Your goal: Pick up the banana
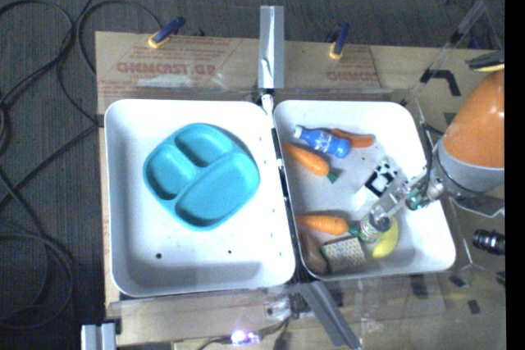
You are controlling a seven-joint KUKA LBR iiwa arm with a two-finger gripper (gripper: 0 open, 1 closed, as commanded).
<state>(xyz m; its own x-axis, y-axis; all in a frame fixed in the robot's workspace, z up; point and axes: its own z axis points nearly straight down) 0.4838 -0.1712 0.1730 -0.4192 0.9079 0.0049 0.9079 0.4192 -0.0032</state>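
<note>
Two white bins sit side by side on the bench. The left bin (131,258) carries a blue sectioned plate (202,175). The right bin (410,127) is the busy one, and the arm (480,131) leans in over its right rim. Near the front wall lies the banana (387,240), and the gripper (379,219) is right down on its upper end, though whether it has a grip, I can't tell. Beside it: a carrot (324,223) and a sponge-like block (343,252). Farther back, another carrot (307,159) and a blue bottle (324,141).
</note>
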